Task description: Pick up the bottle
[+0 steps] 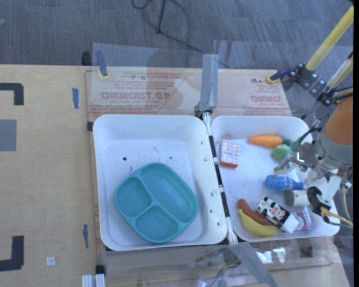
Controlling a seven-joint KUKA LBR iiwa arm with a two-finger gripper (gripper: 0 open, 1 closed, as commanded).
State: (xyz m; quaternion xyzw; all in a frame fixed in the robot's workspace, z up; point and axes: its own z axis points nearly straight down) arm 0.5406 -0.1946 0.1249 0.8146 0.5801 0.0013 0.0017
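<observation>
A pale wooden bench (45,168) is seen from above at a slant, with grey carpet floor (56,28) beyond its far edge and black cables (162,17) trailing across that floor. Black tape marks (17,92) and a short strip of blue tape (75,98) sit on the bench's left part. A sheet of brown cardboard with red print (146,92) lies under the far side of two shallow white bins.

The left bin (146,126) holds a teal divided plate (157,202), lying flat toward its near side.

The right bin (252,120) holds several small things. The blue bottle (282,183) lies on its side right of the bin's middle. Behind it are an orange carrot (265,140) and a green item (281,151). A red and white packet (229,153) lies near the bin's left wall. A yellow banana (255,224) and a black and white carton (274,212) lie near the front.

The grey and orange arm (342,132) reaches in from the right. Its gripper (294,161) sits just above and behind the bottle; I cannot tell whether it is apart or together, and nothing is seen clamped in it.
</observation>
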